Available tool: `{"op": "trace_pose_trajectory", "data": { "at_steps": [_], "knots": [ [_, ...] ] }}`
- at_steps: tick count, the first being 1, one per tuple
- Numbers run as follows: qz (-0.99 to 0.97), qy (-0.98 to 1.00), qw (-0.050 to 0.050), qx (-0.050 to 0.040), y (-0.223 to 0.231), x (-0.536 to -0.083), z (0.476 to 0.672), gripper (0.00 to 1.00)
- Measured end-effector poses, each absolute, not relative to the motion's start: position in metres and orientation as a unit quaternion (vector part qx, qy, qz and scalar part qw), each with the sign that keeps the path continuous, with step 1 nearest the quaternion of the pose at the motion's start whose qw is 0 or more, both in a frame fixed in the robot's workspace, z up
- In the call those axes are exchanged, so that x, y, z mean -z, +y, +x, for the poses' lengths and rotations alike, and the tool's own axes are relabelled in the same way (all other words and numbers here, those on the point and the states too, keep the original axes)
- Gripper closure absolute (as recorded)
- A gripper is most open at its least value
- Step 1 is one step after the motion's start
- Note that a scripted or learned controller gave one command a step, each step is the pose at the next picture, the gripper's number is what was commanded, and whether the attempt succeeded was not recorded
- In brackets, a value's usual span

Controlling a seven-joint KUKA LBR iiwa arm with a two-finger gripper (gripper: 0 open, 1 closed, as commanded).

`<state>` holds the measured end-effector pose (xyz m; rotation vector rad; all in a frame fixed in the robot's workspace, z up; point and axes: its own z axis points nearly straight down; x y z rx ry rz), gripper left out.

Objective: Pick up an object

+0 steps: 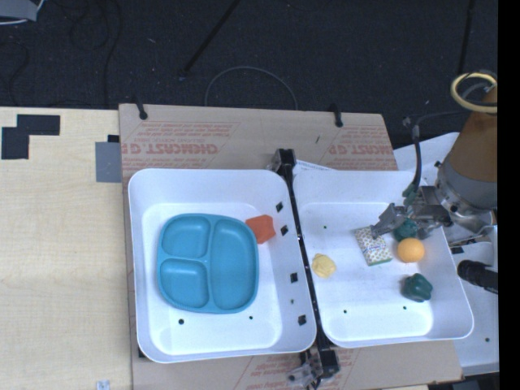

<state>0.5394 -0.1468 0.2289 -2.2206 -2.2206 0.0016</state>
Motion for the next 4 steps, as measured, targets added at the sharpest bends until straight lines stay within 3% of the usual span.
{"op": "trace_pose_trajectory", "data": {
  "at_steps": [1,2,3,4],
  "knots": [
    [-0.707,-0.707,0.004,-0.0024,-0.149,-0.167,0.544,0.0],
    [-0.707,-0.707,0.004,-0.0023,-0.151,-0.111,0.533,0.0],
    [-0.707,-0.707,0.002,-0.0011,-0.15,-0.086,0.532,0.0],
    [-0.709,-0.705,0.001,-0.0004,-0.152,-0.099,0.533,1.0]
  ]
}}
